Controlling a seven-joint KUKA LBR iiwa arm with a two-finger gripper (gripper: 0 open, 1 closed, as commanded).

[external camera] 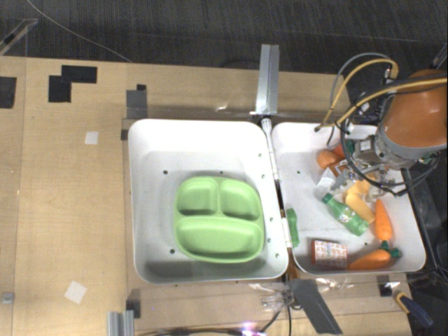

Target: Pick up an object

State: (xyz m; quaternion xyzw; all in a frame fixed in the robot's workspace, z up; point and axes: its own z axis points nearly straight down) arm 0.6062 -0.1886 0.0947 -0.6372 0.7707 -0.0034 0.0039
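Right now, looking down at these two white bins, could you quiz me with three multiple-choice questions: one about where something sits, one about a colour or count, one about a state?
1. Where does the divided tray lie?
A. In the left bin
B. In the right bin
C. On the bench outside both bins

2. What colour is the divided tray?
A. Blue
B. Green
C. Red

3. How is the small can in the right bin positioned?
A. Standing upright
B. Lying on its side
C. Balanced on the rim between the bins

Answers:
1. A, since the tray rests on the floor of the left bin.
2. B, as it is light green all over.
3. B, since its printed side faces up near the bin's front edge, beside a carrot.
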